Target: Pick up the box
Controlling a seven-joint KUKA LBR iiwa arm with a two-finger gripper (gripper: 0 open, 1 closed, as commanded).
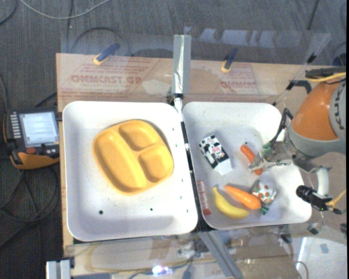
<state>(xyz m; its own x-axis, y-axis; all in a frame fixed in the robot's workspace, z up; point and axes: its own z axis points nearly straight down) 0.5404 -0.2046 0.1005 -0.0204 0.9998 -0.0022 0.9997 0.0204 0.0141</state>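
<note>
Right bin (232, 112): small black-and-white box (214, 153) lies left of centre, tilted, untouched. Gripper (262, 163) sits low near the bin's right side, just beside a small orange carrot (248, 153); finger state cannot be told. Banana (228, 206), larger carrot (243, 196) and a crumpled wrapper (266, 195) along the front. Left bin (75, 156): yellow divided tray (134, 154).

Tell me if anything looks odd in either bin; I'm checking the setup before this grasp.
Nothing looks spilled or broken. The box lies askew in the right bin, apart from the gripper, which is by a small orange piece. The yellow tray sits tilted in the left bin.
</note>
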